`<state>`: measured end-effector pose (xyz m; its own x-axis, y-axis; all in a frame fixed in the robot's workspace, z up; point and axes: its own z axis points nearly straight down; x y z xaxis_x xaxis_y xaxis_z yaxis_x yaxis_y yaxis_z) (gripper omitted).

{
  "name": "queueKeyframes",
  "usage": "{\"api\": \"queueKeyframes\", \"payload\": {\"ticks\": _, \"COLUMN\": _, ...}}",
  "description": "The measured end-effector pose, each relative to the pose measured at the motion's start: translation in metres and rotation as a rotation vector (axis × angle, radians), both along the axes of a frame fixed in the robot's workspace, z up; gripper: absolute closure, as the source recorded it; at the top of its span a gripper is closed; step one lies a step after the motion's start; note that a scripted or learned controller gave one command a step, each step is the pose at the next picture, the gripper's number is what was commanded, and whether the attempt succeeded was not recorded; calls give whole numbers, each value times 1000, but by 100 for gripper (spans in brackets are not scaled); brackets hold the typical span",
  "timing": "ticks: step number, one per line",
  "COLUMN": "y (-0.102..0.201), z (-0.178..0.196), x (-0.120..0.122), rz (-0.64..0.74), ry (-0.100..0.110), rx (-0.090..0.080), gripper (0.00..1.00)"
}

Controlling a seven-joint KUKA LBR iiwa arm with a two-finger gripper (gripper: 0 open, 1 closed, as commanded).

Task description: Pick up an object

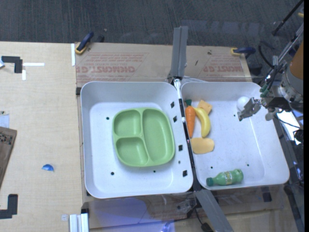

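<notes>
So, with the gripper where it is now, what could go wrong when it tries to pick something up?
1. The gripper sits near the white ball by the right bin's far wall; a round ball may roll away when touched.
2. The carrot, banana and the pale orange pieces crowd against the bin's left wall, so a grasp there may knock neighbours or hit the wall.
3. The green bottle lies on its side and could roll.
</notes>
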<state>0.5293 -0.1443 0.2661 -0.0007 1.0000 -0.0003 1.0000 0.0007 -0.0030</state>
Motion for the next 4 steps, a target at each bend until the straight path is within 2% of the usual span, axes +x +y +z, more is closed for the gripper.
{"api": "queueKeyframes", "payload": {"ticks": 1, "y": 41, "z": -118, "x": 40, "rz": 339, "ry": -1, "rx": 1, "gripper": 0}}
{"api": "queueKeyframes", "payload": {"ticks": 2, "y": 34, "z": -174, "x": 57, "rz": 405, "ry": -3, "rx": 0, "gripper": 0}}
{"api": "queueKeyframes", "payload": {"ticks": 3, "y": 33, "z": -165, "x": 57, "rz": 400, "ry": -4, "rx": 0, "gripper": 100}}
{"api": "queueKeyframes", "payload": {"ticks": 4, "y": 81, "z": -74, "x": 84, "rz": 332, "ry": -3, "rx": -1, "gripper": 100}}
